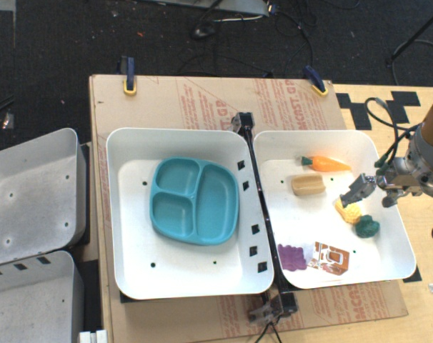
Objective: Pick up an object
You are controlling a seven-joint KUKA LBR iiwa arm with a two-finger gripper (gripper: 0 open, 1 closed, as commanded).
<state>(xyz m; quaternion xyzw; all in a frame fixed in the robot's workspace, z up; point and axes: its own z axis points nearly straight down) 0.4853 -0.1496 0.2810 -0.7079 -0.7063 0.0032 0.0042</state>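
Camera view, teal tray (195, 200) in left bin (123, 191)

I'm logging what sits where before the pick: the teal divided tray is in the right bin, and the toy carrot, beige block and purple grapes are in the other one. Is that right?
Not quite. The camera view shows the teal divided tray in the left bin, not the right. The toy carrot, beige block and purple grapes lie in the other, the right bin, as you said.
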